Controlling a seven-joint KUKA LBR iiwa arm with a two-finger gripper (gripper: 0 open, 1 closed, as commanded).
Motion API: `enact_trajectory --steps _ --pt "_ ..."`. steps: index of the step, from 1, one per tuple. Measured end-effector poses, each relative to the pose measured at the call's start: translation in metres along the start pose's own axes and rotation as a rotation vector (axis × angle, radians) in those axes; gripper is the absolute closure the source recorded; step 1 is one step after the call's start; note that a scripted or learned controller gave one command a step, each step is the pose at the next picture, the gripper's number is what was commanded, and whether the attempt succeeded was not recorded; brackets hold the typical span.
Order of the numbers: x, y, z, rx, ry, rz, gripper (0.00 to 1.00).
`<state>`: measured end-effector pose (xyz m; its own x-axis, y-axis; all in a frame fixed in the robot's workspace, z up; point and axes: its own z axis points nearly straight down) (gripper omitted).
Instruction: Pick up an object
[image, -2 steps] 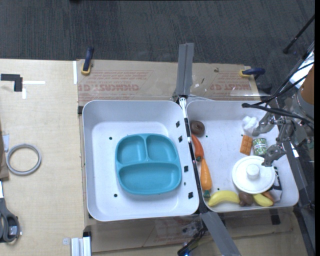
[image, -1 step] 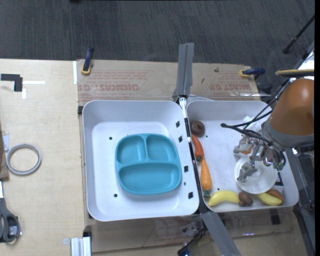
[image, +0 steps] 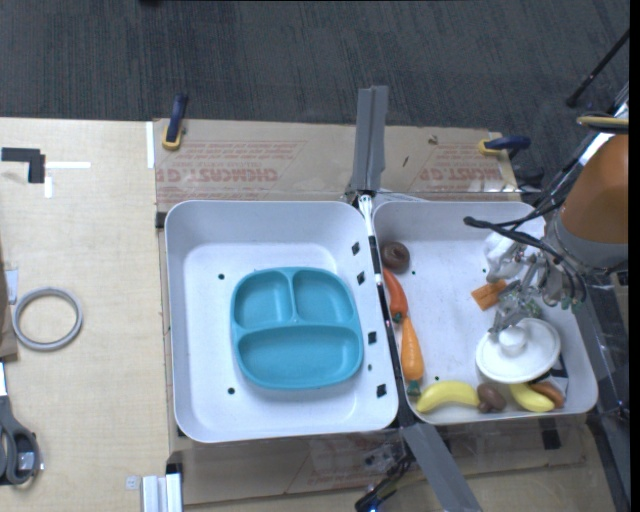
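Two bins: two shallow white bins sat side by side on a pale wooden bench (image: 80, 400), the left bin (image: 190, 300) and the right bin (image: 440, 225), with a grey divider (image: 368, 140) rising between their far corners.
Left bin contents: a teal three-compartment plate (image: 297, 327) lay flat near its middle.
Right bin contents: a brown doughnut-like piece (image: 396, 256), two orange carrots (image: 404, 325) along the left wall, a yellow banana (image: 447, 397), a small brown item (image: 491, 398), another yellow piece (image: 532, 398) and a white round dish (image: 517, 350).
Gripper: the gripper (image: 505, 320) hung low over the white dish, near the bin's right side; whether its fingers were open or closed could not be told.
Bench: cardboard (image: 260, 160) lay behind the bins, held by blue-and-yellow clamps (image: 177, 120); a grey tape ring (image: 45, 318) lay at the left.
Room: dark carpet (image: 250, 50) lay beyond the bench.
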<state>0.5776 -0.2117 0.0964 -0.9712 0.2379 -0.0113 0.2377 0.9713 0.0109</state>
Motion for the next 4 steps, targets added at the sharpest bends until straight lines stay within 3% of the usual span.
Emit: enact_trajectory --steps 1,2,3,4 --pt "-0.019 0.066 0.006 0.010 0.009 0.014 0.00" --pt "-0.036 0.058 0.006 0.012 0.008 0.182 0.00" --pt "-0.043 0.020 0.006 0.011 0.009 0.234 0.00" --pt "-0.072 0.018 0.005 0.003 0.012 0.380 0.00"
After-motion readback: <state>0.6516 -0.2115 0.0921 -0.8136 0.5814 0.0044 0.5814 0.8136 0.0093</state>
